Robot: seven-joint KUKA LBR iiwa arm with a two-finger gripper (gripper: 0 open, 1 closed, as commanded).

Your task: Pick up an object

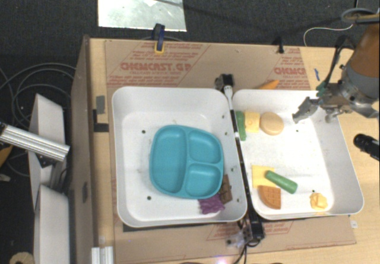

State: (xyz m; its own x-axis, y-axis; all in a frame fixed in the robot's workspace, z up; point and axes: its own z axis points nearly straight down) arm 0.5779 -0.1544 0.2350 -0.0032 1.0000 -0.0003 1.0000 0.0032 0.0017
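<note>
My gripper (314, 114) hangs over the upper right part of the right bin (332, 156), open, with nothing between its fingers. To its left lie a tan round bun (272, 123), a pale yellow block (252, 121) and a green piece (240, 124) by the bin's left wall. Nearer the front are a yellow slice (259, 172), a green cucumber (280, 181) lying across it, an orange waffle piece (269, 197) and a small yellow item (318, 200).
The left bin (133, 138) holds a blue divided plate (186, 161), with a purple item (209, 204) and a brown item (226, 190) at its front right. An orange carrot (268, 85) lies outside, behind the right bin. Cables hang at the far right.
</note>
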